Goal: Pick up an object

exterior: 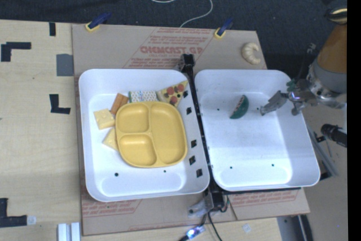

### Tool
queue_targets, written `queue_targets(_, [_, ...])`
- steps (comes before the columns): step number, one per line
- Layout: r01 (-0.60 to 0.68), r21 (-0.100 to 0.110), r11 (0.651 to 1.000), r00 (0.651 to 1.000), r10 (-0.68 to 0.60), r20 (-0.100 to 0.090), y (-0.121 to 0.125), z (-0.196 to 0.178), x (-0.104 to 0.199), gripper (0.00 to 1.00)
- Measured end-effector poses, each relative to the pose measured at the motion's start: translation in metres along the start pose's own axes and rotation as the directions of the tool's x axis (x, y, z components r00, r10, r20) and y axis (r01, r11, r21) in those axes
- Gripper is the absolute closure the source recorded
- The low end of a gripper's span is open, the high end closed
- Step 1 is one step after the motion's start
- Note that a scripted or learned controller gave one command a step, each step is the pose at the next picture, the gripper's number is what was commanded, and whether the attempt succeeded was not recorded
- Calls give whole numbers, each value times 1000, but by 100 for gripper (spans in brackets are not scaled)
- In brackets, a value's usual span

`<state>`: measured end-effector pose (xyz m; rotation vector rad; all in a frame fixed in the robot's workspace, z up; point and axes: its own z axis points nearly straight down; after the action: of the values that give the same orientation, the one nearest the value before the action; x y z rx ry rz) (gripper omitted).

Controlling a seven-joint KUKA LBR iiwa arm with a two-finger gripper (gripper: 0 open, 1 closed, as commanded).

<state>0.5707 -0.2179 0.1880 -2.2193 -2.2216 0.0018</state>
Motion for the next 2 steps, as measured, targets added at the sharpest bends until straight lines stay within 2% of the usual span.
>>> queue_targets(2, [1,3,1000,1000,-1,0,-7,100,-1,0])
